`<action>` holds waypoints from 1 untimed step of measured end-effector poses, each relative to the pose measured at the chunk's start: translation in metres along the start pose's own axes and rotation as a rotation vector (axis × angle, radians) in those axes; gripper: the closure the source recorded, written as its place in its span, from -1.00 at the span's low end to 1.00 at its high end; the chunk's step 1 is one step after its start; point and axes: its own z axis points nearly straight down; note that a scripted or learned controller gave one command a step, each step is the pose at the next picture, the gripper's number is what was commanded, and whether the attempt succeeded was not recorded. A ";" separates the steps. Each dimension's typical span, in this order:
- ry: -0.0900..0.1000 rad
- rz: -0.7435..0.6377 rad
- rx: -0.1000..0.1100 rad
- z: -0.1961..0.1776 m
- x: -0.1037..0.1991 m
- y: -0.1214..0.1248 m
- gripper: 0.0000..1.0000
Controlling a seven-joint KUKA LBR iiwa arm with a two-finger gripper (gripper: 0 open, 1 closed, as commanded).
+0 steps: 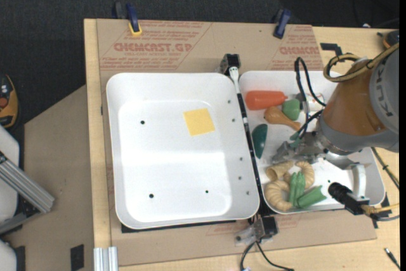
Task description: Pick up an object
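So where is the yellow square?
The yellow square lies flat in the left bin, toward its far right part, alone on the white floor, well away from the toys in the right bin.

1. Two shallow white bins sit side by side on the table (101, 136): the left bin (127, 111) and the right bin (374, 190).
2. One flat yellow square (199, 122) lies in the left bin.
3. One orange carrot-shaped piece (265, 99) lies in the right bin.
4. Green pieces in the right bin, four that can be told apart: a round one (291, 108), a dark teardrop one (259, 136), and two long ones (297, 186) and (313, 197).
5. Tan, bread-like pieces, about four: (279, 116), (277, 193), (280, 169), (307, 171); the exact count is unclear where they overlap.
6. Two blue clamps, (132, 16) and (281, 23), at the table's far edge.
7. One grey arm (355, 112).
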 end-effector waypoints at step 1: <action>-0.004 -0.002 -0.008 0.000 -0.015 0.023 -1.00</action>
